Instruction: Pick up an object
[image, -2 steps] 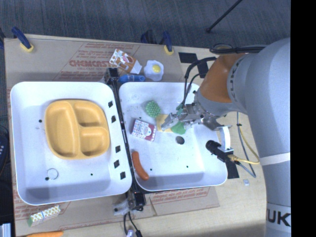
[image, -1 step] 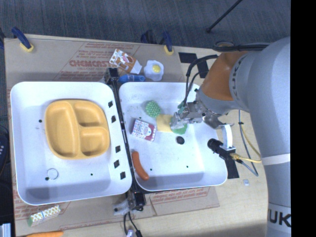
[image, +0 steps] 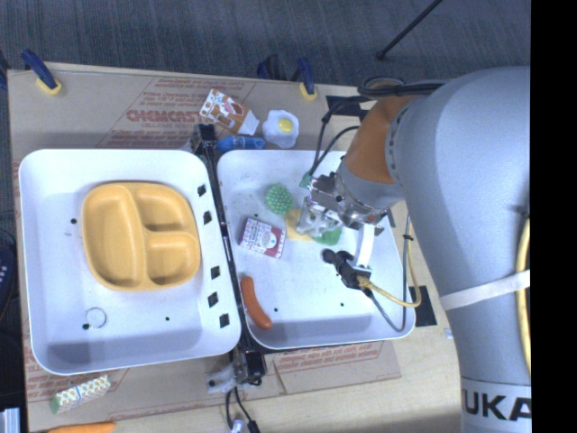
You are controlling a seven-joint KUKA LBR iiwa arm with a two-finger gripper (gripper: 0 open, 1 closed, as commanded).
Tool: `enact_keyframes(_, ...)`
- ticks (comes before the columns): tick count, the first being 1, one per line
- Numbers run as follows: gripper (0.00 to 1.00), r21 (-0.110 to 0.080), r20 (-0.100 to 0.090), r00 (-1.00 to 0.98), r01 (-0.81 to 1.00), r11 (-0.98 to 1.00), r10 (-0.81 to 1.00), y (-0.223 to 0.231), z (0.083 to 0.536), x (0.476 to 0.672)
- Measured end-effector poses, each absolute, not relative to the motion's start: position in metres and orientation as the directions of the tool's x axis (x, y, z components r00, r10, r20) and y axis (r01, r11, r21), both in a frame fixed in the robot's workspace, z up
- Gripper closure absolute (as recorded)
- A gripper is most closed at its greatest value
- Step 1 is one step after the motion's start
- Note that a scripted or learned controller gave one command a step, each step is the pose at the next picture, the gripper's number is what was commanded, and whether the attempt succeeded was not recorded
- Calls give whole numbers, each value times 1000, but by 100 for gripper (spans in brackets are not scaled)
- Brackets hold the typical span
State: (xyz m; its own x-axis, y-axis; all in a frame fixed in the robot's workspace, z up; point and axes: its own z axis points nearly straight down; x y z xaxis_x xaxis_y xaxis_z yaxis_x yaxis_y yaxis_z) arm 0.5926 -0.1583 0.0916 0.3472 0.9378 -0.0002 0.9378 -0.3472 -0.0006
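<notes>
Nearest the lens, filling the right of the frame: grey arm point(image: 469, 197), orange band point(image: 370, 147) above the wrist, reaching leftward into the right-hand bin. Far left, at the upper corner of the printed cardboard sheet point(image: 162, 106): blue clamp point(image: 41, 70). Below it, left bin point(image: 36, 269), holding a yellow divided tray point(image: 140, 233) at its centre and a small clear ring point(image: 95, 317) near its lower left corner. Outside that bin, at lower left of the frame: patterned wrapper point(image: 81, 392) lying on the cardboard. Upper centre, above the two bins: small printed carton point(image: 221, 108), blue item point(image: 239, 142) just beside it, yellow-and-white cup point(image: 282, 127) to the right, second blue clamp point(image: 305, 75) higher up. Centre right, right bin point(image: 270, 336), carrying the things on offer for picking: red-and-white packet point(image: 261, 237) near its left wall, orange sausage-shaped piece point(image: 255, 303) below that by the lower left corner, green spiky ball point(image: 279, 197) toward the upper middle. Just right of the ball: gripper point(image: 320, 215), lowered close to the bin floor, directly over a yellow-green item point(image: 326, 235) that peeks out from beneath it. Contact between the two impossible to judge from this angle; state of the claw, wide, narrow or clamped, cannot be told. Lower right of the gripper: black fitting point(image: 341, 264) and a looping yellow cable point(image: 392, 298) hanging over the bin floor.
</notes>
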Motion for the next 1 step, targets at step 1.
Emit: enact_keyframes(1,0,-1,0,347,938,-347,938,-158,91,592)
